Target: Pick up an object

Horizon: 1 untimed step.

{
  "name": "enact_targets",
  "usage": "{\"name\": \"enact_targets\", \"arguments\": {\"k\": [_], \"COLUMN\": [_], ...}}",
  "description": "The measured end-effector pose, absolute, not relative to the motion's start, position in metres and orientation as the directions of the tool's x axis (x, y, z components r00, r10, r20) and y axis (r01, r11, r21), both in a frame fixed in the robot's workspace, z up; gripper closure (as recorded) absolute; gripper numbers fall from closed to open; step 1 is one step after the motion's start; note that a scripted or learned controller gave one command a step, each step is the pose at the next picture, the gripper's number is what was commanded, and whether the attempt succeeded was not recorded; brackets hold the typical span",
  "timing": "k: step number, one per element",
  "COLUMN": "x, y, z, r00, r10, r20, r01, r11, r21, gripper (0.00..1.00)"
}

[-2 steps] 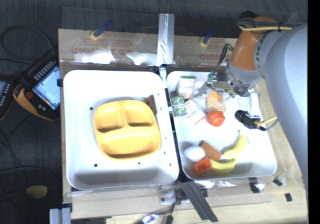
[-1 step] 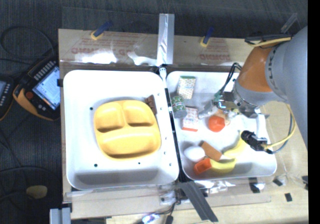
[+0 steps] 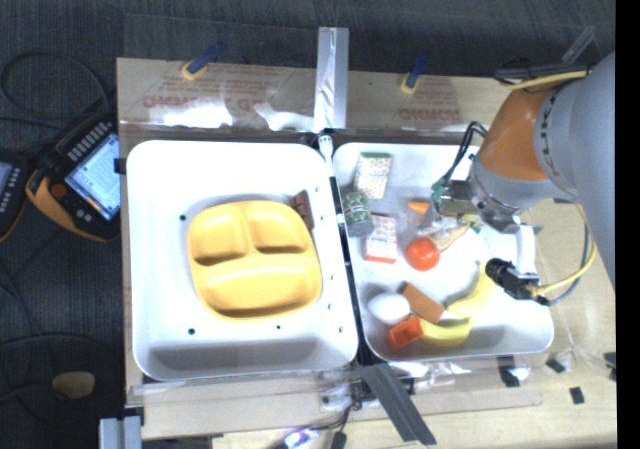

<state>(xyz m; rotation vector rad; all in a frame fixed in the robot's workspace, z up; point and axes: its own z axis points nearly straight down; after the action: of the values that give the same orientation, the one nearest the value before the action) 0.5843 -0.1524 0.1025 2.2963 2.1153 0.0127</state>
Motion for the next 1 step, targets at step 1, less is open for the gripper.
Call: {"name": "enact_targets", "arguments": {"k": [1], "x": [0.5841], "y": [-0.1522], "z": [0.1022], "r00": [0.082], "r10": [0.997], "r20": [-0.007], "r01": [0.996], "r11": [-0.082], "r21": [0.019], "gripper": [0.00]}}
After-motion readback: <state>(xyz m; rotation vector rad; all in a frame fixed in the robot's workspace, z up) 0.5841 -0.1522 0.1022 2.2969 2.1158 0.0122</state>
